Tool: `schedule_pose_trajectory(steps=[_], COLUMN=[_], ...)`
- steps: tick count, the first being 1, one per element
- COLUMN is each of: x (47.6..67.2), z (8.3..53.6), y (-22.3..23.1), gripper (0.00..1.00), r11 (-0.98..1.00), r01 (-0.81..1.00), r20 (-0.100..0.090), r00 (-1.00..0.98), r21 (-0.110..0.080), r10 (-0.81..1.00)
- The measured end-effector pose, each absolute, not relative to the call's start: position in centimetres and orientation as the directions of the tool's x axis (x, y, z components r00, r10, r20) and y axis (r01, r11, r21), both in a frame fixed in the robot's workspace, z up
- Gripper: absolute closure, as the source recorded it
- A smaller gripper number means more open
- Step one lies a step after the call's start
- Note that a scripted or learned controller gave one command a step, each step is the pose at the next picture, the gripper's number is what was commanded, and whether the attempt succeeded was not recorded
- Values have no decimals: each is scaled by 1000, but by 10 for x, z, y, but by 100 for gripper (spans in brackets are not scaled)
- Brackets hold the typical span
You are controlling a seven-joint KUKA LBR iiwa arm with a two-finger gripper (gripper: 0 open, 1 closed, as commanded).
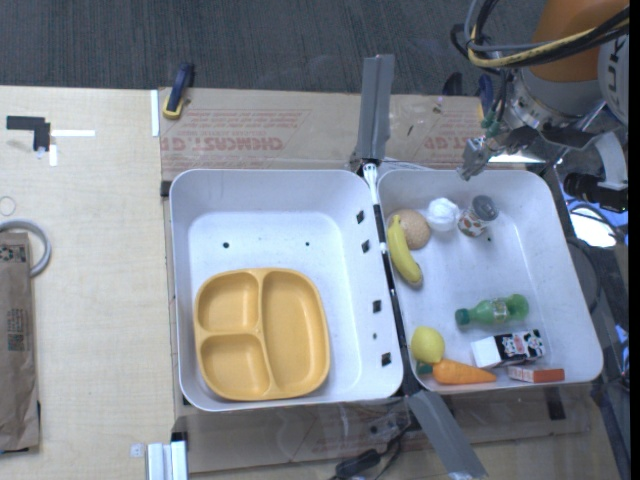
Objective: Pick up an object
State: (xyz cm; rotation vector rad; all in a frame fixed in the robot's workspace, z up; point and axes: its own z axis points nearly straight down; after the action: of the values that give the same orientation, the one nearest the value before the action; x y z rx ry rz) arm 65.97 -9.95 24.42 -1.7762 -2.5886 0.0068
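The right bin (560, 268) holds a banana (403, 253), a brown round fruit (414, 229), a white lump (442, 210), a small jar with a grey lid (480, 215), a green bottle (492, 312) lying on its side, a lemon (427, 344), a carrot (463, 373), a white carton with black print (510, 348) and a flat orange packet (536, 375). My gripper (473, 158) hangs over the bin's far rim, above and just behind the jar, with nothing seen in it.
The left bin (270, 203) holds a yellow divided plate (262, 332). A grey divider post (375, 108) rises between the bins at the back. Cardboard (260, 128) lies behind them. A brown bag (15, 338) sits at the far left.
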Motion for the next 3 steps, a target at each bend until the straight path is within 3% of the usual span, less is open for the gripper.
schedule_pose_trajectory(steps=[1, 2, 3], x=[660, 660, 660], z=[269, 252, 247], y=[-95, -71, -131], gripper=[100, 100, 100], r11=[459, 576, 806], r01=[889, 818, 591], r20=[-2, 1, -1], r00=[-459, -576, -806], r21=[-3, -5, -2], r10=[889, 818, 591])
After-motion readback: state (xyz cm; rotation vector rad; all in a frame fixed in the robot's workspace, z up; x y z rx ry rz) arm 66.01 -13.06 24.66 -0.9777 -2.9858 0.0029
